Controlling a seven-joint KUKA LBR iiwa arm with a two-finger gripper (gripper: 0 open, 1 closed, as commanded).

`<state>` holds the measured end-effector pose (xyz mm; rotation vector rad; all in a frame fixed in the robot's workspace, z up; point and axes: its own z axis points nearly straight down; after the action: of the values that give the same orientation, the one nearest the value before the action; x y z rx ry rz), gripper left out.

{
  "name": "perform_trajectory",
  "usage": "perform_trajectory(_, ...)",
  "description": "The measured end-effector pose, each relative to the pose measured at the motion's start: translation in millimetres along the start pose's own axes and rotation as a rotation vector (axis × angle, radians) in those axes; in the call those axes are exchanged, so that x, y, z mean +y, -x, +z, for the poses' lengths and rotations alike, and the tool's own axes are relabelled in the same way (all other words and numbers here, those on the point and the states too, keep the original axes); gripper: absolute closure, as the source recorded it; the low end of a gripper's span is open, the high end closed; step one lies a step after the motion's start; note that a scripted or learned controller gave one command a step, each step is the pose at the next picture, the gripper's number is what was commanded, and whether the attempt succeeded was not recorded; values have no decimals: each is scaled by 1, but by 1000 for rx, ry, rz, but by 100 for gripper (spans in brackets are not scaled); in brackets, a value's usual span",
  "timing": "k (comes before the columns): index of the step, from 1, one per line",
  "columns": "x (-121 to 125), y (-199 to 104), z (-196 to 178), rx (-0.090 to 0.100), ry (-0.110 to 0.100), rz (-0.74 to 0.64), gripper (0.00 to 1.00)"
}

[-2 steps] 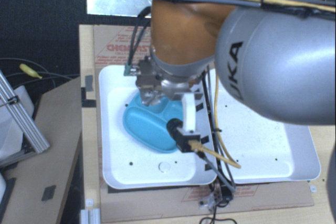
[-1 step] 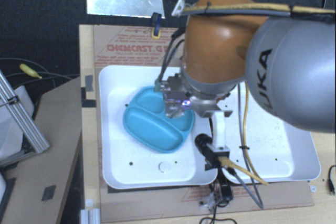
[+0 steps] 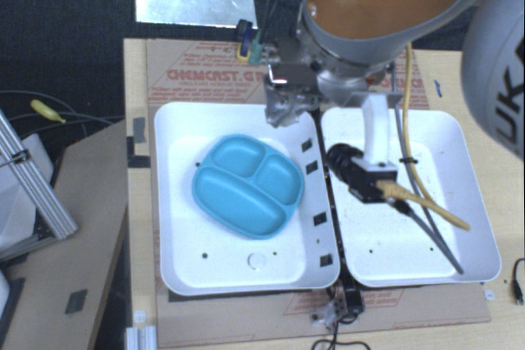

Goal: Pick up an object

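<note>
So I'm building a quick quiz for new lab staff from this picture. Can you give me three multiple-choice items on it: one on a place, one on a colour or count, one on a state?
1. Where does the divided plate lie?
A. In the left bin
B. In the right bin
C. On the cardboard behind the bins

2. How many compartments does the plate have?
A. Two
B. Three
C. Five

3. How does the plate rest?
A. Flat, open side up
B. Flipped face down
C. Leaning on the bin wall

Answers:
1 A, the blue plate sits inside the left bin's walls, with the claw above that bin's far right corner.
2 B, one long section and two smaller ones show.
3 A, its hollows face the camera and it lies on the bin floor.
</note>
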<state>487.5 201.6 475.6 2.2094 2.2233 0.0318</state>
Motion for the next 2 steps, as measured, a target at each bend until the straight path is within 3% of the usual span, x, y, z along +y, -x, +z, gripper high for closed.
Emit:
perform_trajectory(1, -2, -29, 34, -8, -19, 0, 100)
perform_trajectory(2, 26, 6, -65, -5, -7, 8, 100)
